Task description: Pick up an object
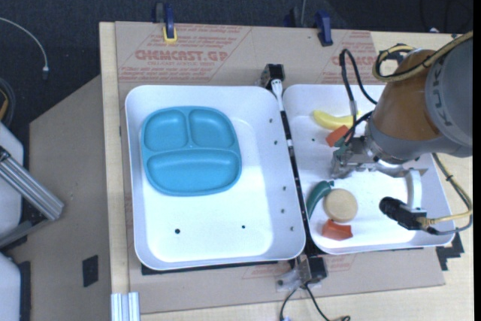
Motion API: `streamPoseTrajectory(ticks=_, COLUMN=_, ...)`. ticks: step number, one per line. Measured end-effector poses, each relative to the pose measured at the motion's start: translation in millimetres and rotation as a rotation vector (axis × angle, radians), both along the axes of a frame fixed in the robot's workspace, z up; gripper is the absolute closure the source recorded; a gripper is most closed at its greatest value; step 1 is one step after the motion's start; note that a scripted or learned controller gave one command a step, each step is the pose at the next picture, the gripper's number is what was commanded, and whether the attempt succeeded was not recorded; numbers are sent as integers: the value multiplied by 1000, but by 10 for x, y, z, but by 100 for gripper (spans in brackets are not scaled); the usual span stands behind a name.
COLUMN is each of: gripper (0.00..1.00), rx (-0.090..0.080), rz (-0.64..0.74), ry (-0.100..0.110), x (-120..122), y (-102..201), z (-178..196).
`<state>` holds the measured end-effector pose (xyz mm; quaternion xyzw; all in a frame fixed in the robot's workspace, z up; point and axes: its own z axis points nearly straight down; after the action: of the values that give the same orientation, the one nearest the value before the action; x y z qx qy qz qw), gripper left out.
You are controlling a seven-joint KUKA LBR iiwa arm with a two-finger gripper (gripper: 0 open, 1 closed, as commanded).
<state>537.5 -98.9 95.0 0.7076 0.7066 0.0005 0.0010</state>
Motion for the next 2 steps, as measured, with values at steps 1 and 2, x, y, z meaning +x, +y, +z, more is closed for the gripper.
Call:
streamPoseTrajectory(ticks=1, gripper=100, rx=-1, rz=2, ry=-3, x=60, y=-3, z=438)
streamPoseTrajectory(ticks=2, gripper=100, rx=-1, rz=3, ry=-4, x=164, y=28, z=933)
